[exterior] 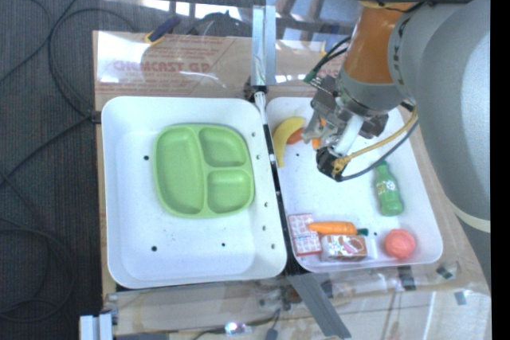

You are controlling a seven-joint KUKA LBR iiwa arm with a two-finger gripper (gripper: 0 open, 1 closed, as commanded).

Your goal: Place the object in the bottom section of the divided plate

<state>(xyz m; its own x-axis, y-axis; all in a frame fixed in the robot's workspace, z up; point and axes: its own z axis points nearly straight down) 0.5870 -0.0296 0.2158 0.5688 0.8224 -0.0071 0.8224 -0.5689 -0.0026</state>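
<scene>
currently the gripper (317, 131) hangs beside the banana (284, 134) in the right bin (351, 203), grip state untellable; the divided plate (183, 171) lies apart.

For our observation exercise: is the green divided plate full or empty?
Empty: all three sections of the divided plate show only bare green surface.

Green bottle (388, 189), carrot (332, 228), red ball (400, 244) in one bin (355, 207)
</scene>
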